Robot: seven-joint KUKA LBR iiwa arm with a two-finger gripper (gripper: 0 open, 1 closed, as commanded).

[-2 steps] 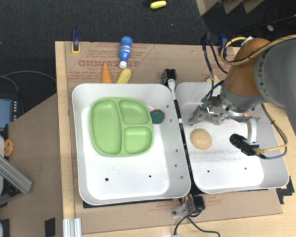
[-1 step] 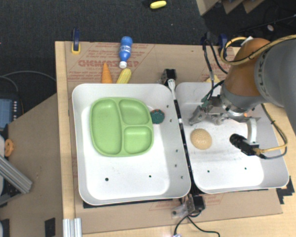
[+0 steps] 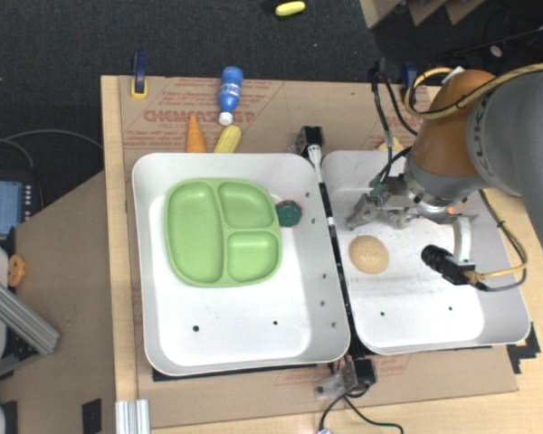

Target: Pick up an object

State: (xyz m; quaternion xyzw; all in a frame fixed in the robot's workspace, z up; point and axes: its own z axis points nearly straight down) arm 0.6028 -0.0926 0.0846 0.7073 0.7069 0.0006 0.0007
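Camera view shows a tan round object (image 3: 370,253) lying in the right bin (image 3: 489,324), right of frame centre. It looks light and smooth, likely to roll, so I would grip it across its middle. The gripper (image 3: 366,211) hangs just above and upper left of it, apart from it; whether the jaws are released or clenched I cannot tell. The left bin (image 3: 163,333) holds a green 3-compartment tray (image 3: 223,231).
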